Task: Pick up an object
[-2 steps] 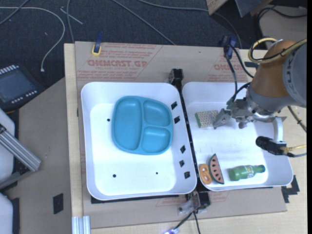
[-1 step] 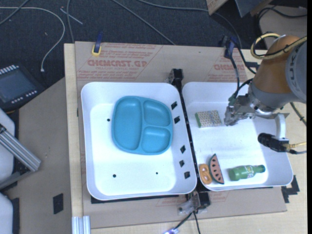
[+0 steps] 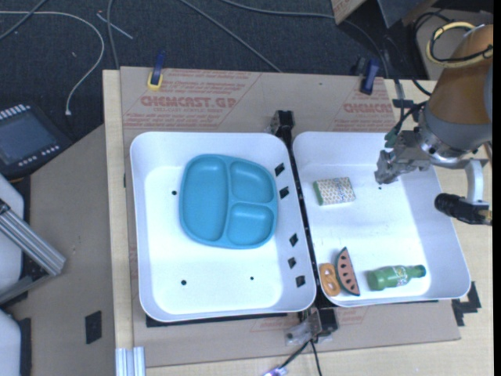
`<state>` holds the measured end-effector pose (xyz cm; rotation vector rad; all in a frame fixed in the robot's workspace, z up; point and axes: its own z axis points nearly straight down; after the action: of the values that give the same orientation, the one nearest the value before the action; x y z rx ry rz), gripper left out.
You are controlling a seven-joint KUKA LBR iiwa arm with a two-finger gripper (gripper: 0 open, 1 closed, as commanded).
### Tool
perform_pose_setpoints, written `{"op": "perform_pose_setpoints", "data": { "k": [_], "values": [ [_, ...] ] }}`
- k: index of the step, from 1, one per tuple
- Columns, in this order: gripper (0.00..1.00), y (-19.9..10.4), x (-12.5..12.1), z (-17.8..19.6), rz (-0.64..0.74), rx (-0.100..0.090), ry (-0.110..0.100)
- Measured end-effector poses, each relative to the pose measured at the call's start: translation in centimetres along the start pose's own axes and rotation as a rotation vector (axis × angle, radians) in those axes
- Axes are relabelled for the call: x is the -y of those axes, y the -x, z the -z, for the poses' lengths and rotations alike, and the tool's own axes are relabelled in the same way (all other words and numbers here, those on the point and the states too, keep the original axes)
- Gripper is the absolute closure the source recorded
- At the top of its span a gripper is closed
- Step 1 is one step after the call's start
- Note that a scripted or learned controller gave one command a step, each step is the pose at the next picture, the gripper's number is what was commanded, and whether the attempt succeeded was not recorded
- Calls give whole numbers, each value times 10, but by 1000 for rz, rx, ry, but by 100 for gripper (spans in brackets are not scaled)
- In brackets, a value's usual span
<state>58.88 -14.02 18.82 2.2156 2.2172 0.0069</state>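
A blue divided plate (image 3: 228, 200) lies in the left bin (image 3: 156, 288), left of the frame's centre. In the right bin (image 3: 438, 233), a speckled sponge (image 3: 334, 191) sits at upper left; an orange piece (image 3: 329, 280), a watermelon slice (image 3: 347, 271) and a green bottle (image 3: 395, 276) line the bottom edge. The gripper (image 3: 389, 169) hangs at upper right, holding nothing; whether it is spread, I cannot tell.

Both bins (image 3: 149, 210) look like smooth white plastic with a faint sheen. The blue tray (image 3: 227, 200) is matt plastic. The green bottle (image 3: 395, 276) looks glossy, with small highlights. The sponge (image 3: 334, 191) has a speckled, rough face. The surface (image 3: 235, 96) is brown printed cardboard, dull and flat. The gripper (image 3: 389, 171) is grey metal.
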Motion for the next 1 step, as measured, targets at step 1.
{"op": "perform_pose_setpoints", "data": {
  "k": [1],
  "values": [
    [100, 0, -1, 31, 0, -1, -3]
  ]
}}
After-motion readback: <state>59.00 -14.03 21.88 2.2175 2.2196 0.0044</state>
